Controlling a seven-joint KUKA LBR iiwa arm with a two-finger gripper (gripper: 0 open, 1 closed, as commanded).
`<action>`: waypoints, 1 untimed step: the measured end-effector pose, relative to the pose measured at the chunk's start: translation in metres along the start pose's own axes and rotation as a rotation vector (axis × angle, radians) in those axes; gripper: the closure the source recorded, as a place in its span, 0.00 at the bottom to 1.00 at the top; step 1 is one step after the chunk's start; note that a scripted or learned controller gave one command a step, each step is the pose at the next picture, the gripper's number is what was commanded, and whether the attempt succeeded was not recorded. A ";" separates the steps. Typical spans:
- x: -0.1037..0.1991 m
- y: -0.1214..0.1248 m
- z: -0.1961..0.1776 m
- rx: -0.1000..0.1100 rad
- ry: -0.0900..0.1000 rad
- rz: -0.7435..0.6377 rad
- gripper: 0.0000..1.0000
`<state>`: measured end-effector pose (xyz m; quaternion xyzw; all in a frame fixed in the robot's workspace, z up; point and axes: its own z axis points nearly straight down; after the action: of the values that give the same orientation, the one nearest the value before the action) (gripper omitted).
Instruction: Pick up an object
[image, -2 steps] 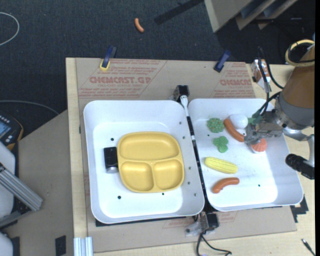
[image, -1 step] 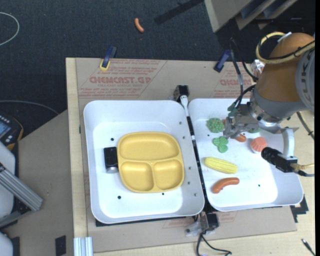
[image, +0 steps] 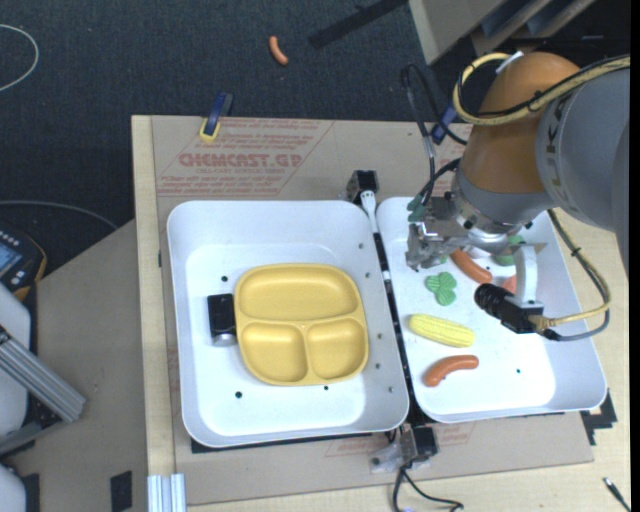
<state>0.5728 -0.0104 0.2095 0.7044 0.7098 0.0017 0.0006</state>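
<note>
In the camera view we see two shallow white plastic bins side by side on a cardboard-covered bench (image: 250, 150). The left bin (image: 190, 240) holds a yellow plastic plate with three compartments (image: 298, 322) and a small black block (image: 221, 315) touching the plate's left edge.

The right bin (image: 560, 375) holds the toy food. A yellow corn cob (image: 441, 329) lies near the bin's middle, its long axis running from left to lower right, almost level. Below it a reddish-orange sausage (image: 450, 368) lies with its long axis rising slightly toward the right. Above the corn sits a small green leafy vegetable piece (image: 441, 288), and to its right an orange carrot-like stick (image: 470, 267) slants from upper left to lower right, its far end passing under the arm's fittings.

The grey arm with its orange band (image: 515, 110) comes in from the upper right of the frame, and the gripper (image: 432, 245) hangs over the upper left part of the right bin, just above the green piece and beside the orange stick. We cannot tell how its tips are set; no object is visibly between them. A black fitting with a cable (image: 505, 305) hangs to the right of the corn. The corn and sausage lie below the gripper in the frame, apart from it.
</note>
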 end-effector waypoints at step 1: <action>0.030 0.017 -0.017 -0.001 -0.001 0.004 1.00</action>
<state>0.5891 0.0198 0.2261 0.7056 0.7086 0.0017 0.0014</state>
